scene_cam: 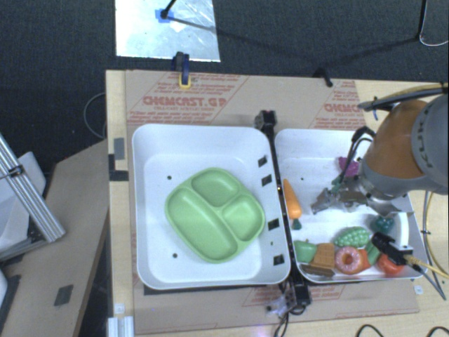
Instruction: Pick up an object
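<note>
We judge the main risk to be a miss: the gripper (pixel 330 199) hangs over a bare patch of the right bin (pixel 309 153), and if it closes there it may catch nothing, or it could nudge the carrot (pixel 291 201) lying just beside it at its 9 o'clock, against the divider. We cannot tell whether the claw is wide or narrow; the metal at the tip is too blurred, and we see nothing held in it. The likely targets crowd the right bin's 6 o'clock edge: a green piece (pixel 305 250), a brown slice (pixel 323 258), a pink doughnut (pixel 349 260), a green bumpy item (pixel 353 237) and something red (pixel 391 264), so packed that a grasp could drag neighbours. A purple item (pixel 346 164) sits near 1 o'clock, partly behind the arm. The left bin (pixel 151 188) holds a green divided plate (pixel 214 215) at its centre.
</note>
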